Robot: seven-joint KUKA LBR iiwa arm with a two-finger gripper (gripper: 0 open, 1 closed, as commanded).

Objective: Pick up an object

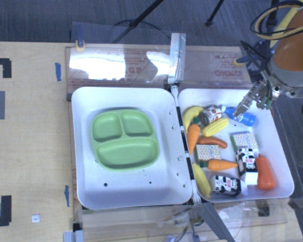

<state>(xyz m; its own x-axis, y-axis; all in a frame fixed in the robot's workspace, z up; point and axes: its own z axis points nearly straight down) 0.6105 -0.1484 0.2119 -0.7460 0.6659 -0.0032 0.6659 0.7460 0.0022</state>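
Right bin (283,150) crowded with toy food; left bin (86,135) carries a green divided tray (124,137). Gripper (241,111) hangs low over the back of the right bin, tips just beside or touching the blue bottle (244,116) — cannot tell which, nor whether the gripper is released or clenched; nothing is visibly between its tips. The blue bottle lies on its side near the rear wall, with a corn cob (215,126) just to its left and a small can (210,115) beyond that. Judged as the likeliest target: light, rigid plastic, rounded and probably slick, so it may roll or squirt out if pinched off-centre. Best hold would be across the middle of the body, square to its long axis. Alternatives nearby: a red sausage (212,141), an orange carrot (223,164) — both slim, smooth, likely hard plastic, easy to span but prone to swivel. The cow-patterned carton (226,184) at the front offers flat faces, a surer grip. Neighbours crowd closely, so stray contact could shove things aside.
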